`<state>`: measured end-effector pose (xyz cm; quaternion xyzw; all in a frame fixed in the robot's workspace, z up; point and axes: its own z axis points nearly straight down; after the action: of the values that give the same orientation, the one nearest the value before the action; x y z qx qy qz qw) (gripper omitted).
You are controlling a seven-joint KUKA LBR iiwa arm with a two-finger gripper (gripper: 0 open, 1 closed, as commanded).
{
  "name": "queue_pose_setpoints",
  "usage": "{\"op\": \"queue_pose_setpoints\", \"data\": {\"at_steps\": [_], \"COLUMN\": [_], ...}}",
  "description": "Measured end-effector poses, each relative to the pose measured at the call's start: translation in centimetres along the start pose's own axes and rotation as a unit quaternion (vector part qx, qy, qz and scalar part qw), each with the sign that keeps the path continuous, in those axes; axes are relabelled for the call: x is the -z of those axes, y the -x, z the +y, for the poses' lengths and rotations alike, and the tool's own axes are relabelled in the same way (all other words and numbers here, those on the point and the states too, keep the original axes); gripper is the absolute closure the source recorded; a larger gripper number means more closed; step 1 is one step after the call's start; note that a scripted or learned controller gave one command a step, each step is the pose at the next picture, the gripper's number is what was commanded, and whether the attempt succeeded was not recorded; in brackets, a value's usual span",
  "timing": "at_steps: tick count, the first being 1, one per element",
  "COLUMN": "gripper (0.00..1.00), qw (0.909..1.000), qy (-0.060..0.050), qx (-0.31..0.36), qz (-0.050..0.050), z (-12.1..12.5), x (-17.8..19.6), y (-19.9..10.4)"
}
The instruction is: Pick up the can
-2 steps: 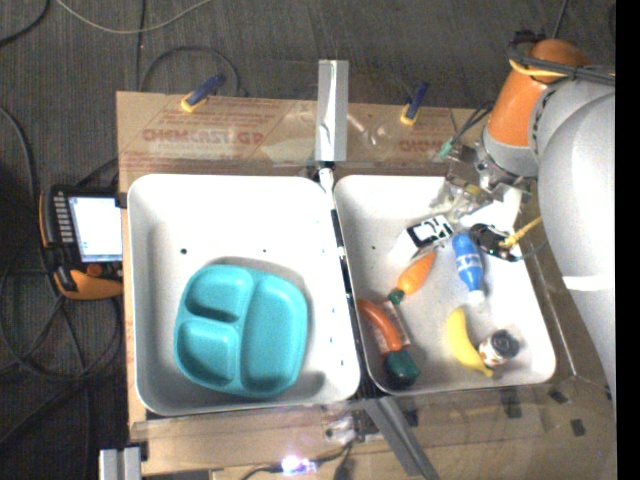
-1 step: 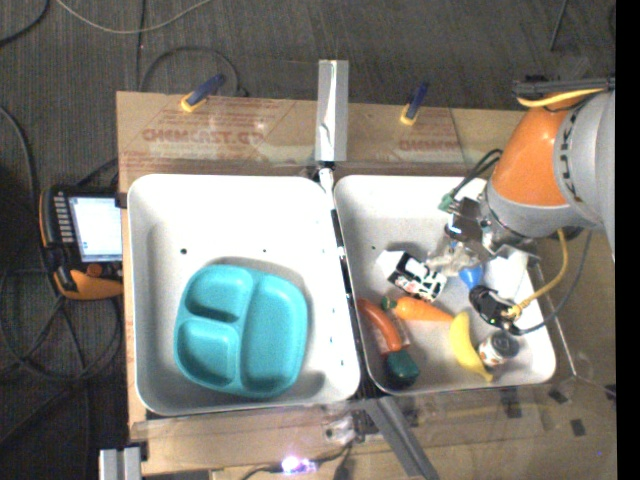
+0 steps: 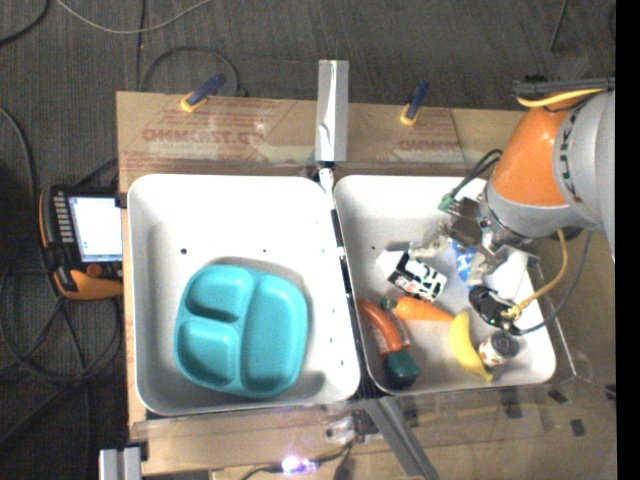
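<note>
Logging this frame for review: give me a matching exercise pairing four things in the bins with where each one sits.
Things:
1. turquoise divided tray
2. banana
3. carrot
4. gripper

Places:
A. right bin, near its front right corner
B. left bin
C. above the black and white can in the right bin
D. middle of the right bin, between the can and the banana

Pairs: 1-B, 2-A, 3-D, 4-C

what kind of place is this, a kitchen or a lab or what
Most likely a robotics lab bench, not a kitchen: a robot arm reaches over two white bins, the cardboard beneath is held by clamps, and a teach pendant sits among cables on carpet.
</note>
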<state>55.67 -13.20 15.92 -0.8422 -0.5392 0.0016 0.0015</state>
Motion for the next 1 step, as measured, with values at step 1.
{"op": "queue_pose_setpoints", "data": {"at_steps": [1], "gripper": [0.0], "qw": [0.9955], "qy": [0.017], "qx": [-0.093], "qz": [0.009], "z": [-2.06], "x": [-4.77], "y": [-0.02]}}
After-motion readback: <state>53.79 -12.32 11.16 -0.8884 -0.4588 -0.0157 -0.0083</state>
